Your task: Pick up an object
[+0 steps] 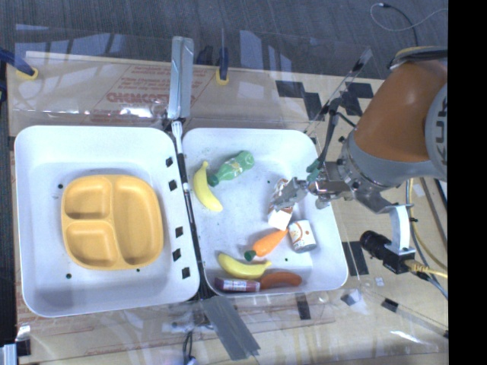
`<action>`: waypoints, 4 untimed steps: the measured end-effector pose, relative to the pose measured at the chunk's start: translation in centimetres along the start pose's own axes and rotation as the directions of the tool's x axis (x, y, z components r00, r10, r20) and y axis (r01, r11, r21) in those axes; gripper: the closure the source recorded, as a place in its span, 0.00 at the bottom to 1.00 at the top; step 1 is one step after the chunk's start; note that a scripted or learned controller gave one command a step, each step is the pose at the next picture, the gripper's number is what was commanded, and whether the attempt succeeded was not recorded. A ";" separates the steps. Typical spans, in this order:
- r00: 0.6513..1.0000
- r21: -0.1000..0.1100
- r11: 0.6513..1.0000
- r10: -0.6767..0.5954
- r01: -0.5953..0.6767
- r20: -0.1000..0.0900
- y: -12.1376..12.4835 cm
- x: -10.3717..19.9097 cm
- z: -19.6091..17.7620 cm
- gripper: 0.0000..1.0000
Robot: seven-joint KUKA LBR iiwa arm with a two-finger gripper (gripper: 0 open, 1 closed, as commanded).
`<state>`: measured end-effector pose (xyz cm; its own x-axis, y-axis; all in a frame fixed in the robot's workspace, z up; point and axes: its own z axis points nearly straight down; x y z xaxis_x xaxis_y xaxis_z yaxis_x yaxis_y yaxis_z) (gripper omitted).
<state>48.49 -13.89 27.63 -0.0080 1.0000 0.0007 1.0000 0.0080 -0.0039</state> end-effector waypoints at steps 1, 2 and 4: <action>0.994 -0.002 0.994 -0.107 0.107 0.001 1.5 0.7 -3.3 0.00; 0.997 -0.001 0.997 0.077 -0.077 0.001 6.7 -1.9 1.5 0.00; 0.993 -0.016 0.992 0.122 -0.122 0.002 10.7 -5.1 16.1 0.00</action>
<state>59.15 -18.87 11.48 0.1140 0.9935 -0.0020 0.9934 -0.1139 0.0119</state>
